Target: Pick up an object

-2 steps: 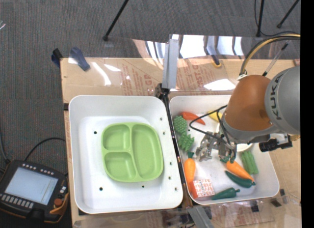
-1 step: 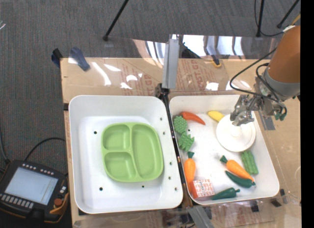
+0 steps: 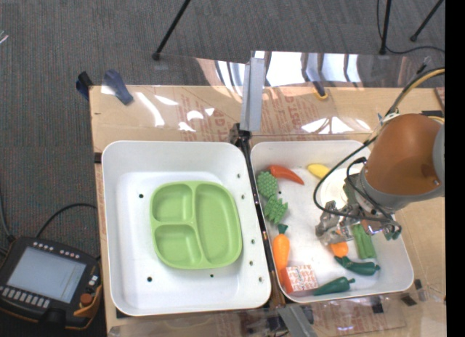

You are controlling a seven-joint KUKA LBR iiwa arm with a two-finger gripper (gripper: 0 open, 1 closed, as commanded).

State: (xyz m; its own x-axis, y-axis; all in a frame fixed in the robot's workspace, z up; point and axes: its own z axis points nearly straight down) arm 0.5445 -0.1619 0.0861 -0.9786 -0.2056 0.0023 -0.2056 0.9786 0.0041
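Note:
My gripper (image 3: 356, 228) hangs low over the right side of the right bin (image 3: 305, 150), under the orange wrist band. Directly beneath and beside it lie a small orange piece (image 3: 339, 249) and a light green stick-shaped toy (image 3: 364, 242); I cannot tell whether it touches either. A dark green vegetable (image 3: 358, 264) lies just in front of them. Further left in the same bin are a red pepper (image 3: 286, 174), a yellow piece (image 3: 317, 171), two knobbly green vegetables (image 3: 267, 183) (image 3: 276, 209), a carrot (image 3: 281, 250), a red-and-white box (image 3: 299, 279) and a green pepper (image 3: 333, 285).
The left bin (image 3: 123, 183) holds a light green divided plate (image 3: 196, 224). A grey upright post (image 3: 252, 99) stands behind the seam between the bins. A teach pendant (image 3: 47, 277) lies on the floor at lower left. Cables loop beside the arm.

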